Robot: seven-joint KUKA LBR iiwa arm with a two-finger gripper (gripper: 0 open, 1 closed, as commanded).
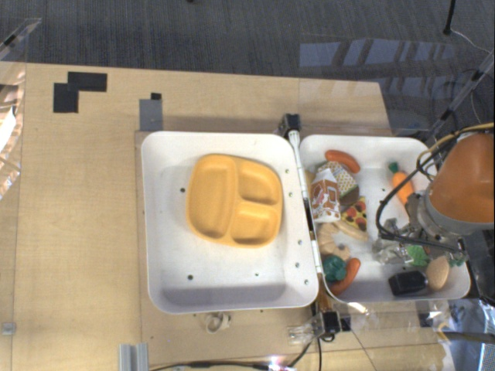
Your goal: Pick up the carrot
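Gripper (408,247) hangs low over the right bin (371,141), under the arm's orange band (464,180); whether it is wide, narrow or holding anything cannot be told, since the wrist and black cables (387,207) cover it. Taking the carrot (401,185) as landmark: it lies in the same bin, just up-left of the wrist, its orange body angled beside a cable loop, with a small green piece (394,166) above it. A sausage (343,160) sits up-left of the carrot, a printed carton (329,194) to its left, and a green object (416,254) plus a dark block (407,283) below it.

The risk, as I judge it, is a descent off-target, closing on the green object. The cable may also nudge the carrot. Its tapered shape could slip out.
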